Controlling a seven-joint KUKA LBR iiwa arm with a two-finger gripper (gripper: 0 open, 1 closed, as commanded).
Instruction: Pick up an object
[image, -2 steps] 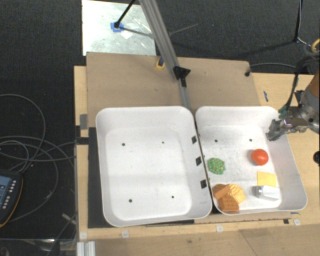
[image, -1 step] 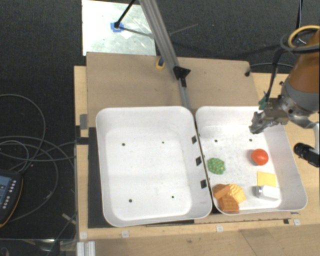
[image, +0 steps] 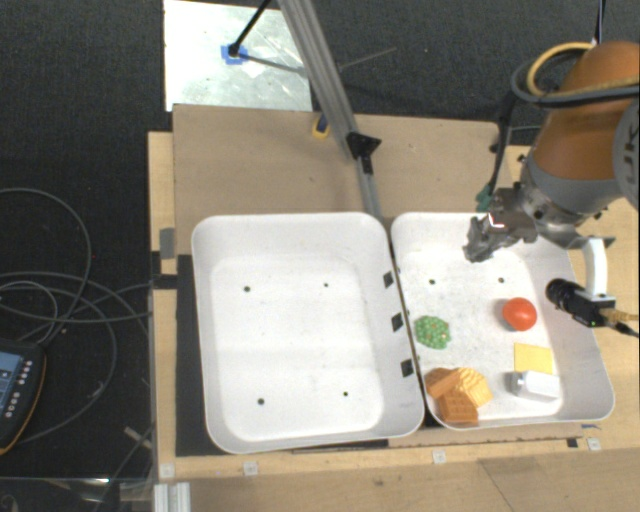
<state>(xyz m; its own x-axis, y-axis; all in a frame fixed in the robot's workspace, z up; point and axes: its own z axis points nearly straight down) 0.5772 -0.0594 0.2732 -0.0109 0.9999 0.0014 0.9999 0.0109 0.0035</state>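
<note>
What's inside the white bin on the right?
The right bin holds a red ball, a green lump, a yellow block, an orange-yellow toy and a small grey thing. The gripper covers one far patch.

Arm poised over the right bin, pincer above its far end

The grey-and-orange arm reaches in from the right, its pincer hanging over the far part of the right bin, apart from the items. Nearer me lie a red ball, a green lump, a yellow block, a small silvery piece and an orange-brown waffle-like piece. The left bin sits beside it on the table.
</note>
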